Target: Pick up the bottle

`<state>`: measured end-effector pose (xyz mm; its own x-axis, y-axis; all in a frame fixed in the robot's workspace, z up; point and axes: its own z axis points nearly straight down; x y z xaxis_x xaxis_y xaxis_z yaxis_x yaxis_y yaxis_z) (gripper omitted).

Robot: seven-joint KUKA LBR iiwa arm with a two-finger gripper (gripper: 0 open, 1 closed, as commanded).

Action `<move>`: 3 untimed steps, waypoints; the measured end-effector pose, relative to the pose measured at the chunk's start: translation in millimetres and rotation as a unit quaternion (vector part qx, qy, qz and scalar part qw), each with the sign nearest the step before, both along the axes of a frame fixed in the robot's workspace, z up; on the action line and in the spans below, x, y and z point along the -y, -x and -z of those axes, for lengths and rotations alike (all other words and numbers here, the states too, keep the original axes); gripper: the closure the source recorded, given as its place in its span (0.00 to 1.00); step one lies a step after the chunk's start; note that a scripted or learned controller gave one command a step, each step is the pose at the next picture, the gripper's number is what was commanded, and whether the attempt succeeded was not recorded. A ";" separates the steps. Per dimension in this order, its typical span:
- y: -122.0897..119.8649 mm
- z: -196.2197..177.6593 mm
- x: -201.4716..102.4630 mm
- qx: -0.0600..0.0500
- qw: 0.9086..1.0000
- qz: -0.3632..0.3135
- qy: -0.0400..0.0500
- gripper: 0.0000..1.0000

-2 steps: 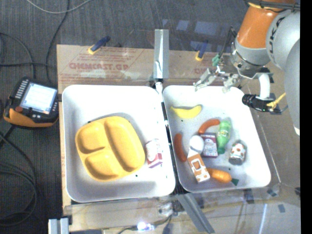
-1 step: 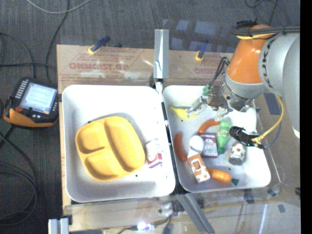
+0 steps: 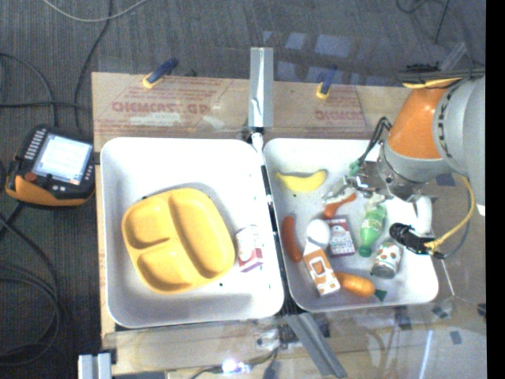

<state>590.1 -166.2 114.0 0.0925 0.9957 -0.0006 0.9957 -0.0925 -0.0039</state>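
Presently, two shallow white bins are seen side by side on the counter (image 3: 118,109); the left bin (image 3: 114,172) carries a yellow divided plate (image 3: 177,238), with a small white and red carton (image 3: 250,249) lying just beside the plate's right edge; the right bin (image 3: 418,287) is crowded with small things. The arm (image 3: 442,129), grey with an orange band, is reached in from the right, and the hand (image 3: 364,181) is lowered into the upper right part of the right bin; whether it is open or closed cannot be told, as its tip is lost among metal parts and clutter. The bottle (image 3: 371,227), green and clear, is lain roughly upright in the picture, directly below the hand and very close to it; whether the two are touching cannot be made out, and the bottle is not seen to be gripped. To the bottle's left a small dark red box (image 3: 341,238) is placed, and beyond that a white egg-like object (image 3: 317,231) and a reddish sausage (image 3: 291,238); a banana (image 3: 301,180) is found near the bin's upper left; an orange carton (image 3: 319,271) and a carrot (image 3: 357,285) are set along the lower part; a small can (image 3: 385,260) is lain just right of the bottle's lower end.
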 end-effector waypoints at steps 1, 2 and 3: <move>14.8 20.6 38.7 0.006 0.999 0.037 -0.002 0.00; 71.3 19.6 42.9 0.013 1.000 0.007 -0.002 0.00; 72.9 12.7 47.2 0.012 1.000 0.009 0.002 1.00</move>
